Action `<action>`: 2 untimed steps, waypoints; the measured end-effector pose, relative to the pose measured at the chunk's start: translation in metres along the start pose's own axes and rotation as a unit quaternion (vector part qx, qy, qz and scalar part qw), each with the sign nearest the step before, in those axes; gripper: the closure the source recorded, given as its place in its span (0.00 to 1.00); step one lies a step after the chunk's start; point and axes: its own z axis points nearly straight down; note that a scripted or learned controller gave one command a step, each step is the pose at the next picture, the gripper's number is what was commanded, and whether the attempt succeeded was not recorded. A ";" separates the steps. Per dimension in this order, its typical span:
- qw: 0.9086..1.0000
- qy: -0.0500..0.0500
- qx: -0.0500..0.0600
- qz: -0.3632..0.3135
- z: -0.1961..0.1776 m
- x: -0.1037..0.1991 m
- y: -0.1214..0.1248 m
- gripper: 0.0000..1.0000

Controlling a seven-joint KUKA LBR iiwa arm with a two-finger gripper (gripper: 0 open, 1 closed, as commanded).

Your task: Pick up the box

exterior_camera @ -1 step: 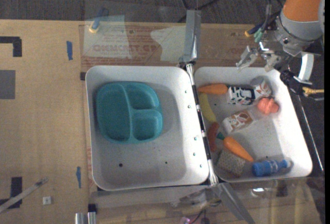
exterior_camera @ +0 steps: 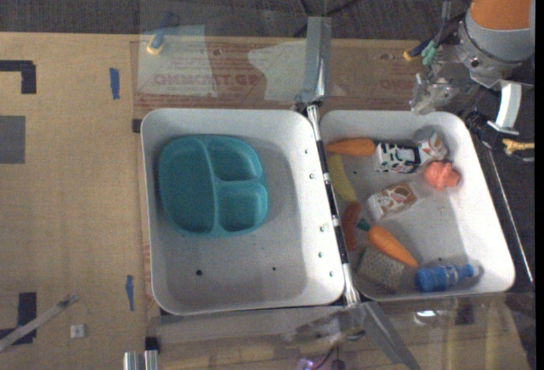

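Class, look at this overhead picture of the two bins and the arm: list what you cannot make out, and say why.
1. Gripper: small and dim above the right bin's far rim; finger state unreadable.
2. Arm: cut off by the top and right edges.
3. Box with cow-like black and white patches: print too small to read.
4. Brown item at the bin's near edge: blurred, partly under a carrot; identity unclear.

The grey arm with its orange band is reaching in from about two o'clock, wrist angling down and leftward, the gripper hanging at its ten o'clock end
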 end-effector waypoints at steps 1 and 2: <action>1.000 0.000 0.000 0.000 0.000 0.000 0.000 0.00; 1.000 0.000 0.000 -0.027 -0.154 -0.045 -0.059 0.00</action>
